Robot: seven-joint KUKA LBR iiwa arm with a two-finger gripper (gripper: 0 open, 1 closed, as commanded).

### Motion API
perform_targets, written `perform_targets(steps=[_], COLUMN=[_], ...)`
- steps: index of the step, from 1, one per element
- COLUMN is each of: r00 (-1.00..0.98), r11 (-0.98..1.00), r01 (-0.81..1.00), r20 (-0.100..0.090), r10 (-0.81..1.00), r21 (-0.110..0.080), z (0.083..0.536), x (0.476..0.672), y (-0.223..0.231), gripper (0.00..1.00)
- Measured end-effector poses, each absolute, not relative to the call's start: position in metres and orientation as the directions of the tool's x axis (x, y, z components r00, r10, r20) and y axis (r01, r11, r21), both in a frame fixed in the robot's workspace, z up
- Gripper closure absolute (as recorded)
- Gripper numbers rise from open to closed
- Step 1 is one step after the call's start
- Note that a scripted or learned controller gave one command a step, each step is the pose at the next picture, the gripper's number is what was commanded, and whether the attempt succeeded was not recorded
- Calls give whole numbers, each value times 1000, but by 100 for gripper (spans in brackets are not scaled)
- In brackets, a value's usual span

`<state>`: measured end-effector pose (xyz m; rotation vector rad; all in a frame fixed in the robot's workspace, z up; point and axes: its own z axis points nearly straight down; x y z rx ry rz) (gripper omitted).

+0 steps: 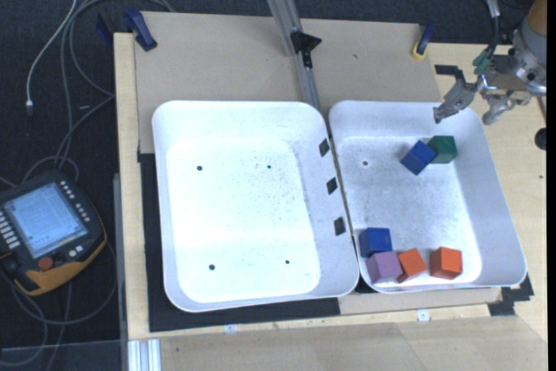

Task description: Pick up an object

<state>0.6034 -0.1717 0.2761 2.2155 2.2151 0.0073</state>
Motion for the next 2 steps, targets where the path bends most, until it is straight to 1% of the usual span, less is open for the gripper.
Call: perform_targets(steps=[1,2], r00=[-1,-5], r11=[1,5], r01=[1000,1000], r20=[-4,3], r10=[1000,1000], r21=[14,3], z=[120,173], x=[626,596], y=[-193,-145], gripper=[0,0])
